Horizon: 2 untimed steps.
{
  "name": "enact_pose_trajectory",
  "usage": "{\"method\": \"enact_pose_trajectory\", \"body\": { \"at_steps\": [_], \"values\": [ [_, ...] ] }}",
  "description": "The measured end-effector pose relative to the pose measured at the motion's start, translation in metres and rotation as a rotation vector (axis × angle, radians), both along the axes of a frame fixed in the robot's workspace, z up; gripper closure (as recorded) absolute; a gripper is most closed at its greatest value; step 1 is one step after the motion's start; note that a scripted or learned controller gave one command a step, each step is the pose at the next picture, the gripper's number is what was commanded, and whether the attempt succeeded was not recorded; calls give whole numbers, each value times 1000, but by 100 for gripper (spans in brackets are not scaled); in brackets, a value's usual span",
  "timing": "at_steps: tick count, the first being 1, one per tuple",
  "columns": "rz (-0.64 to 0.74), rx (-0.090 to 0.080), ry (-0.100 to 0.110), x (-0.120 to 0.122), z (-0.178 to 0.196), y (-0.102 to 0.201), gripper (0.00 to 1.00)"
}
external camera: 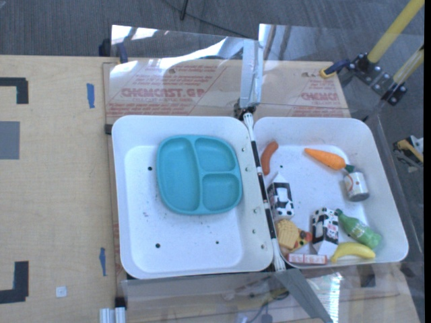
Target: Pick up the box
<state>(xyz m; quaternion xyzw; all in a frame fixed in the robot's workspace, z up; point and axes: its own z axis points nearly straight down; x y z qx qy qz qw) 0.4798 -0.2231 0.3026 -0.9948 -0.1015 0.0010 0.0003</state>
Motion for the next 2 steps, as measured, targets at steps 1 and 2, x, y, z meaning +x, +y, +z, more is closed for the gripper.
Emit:
{"method": "enact_pose_trajectory", "body": {
  "at_steps": [1,2],
  "values": [
    [3,0,2,1,9,1,100],
    [1,2,2,22,-11,4,100]
  ]
}}
